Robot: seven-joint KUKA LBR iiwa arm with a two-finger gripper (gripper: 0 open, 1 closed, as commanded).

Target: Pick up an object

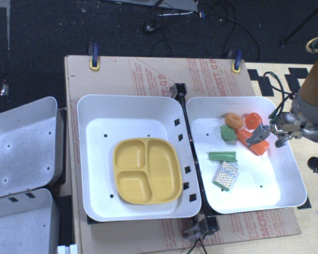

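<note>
The right bin (286,187) holds several small objects. An orange rounded piece (233,120) and a red cup-like piece (253,120) lie at its far side. A green knobbly piece (228,134) sits just below them, next to an orange-red carrot-like piece (256,145). Nearer the front lie a green bar (222,156) and a patterned packet (226,175). My gripper (261,133) reaches in from the right, low over the carrot-like piece and close beside the red piece. Nothing is visibly lifted.
The left bin (95,142) holds a yellow divided plate (147,170). A black divider (188,142) runs between the bins. Two clamps (94,57) grip the board's far edge. White lids (21,142) lie off to the left.
</note>
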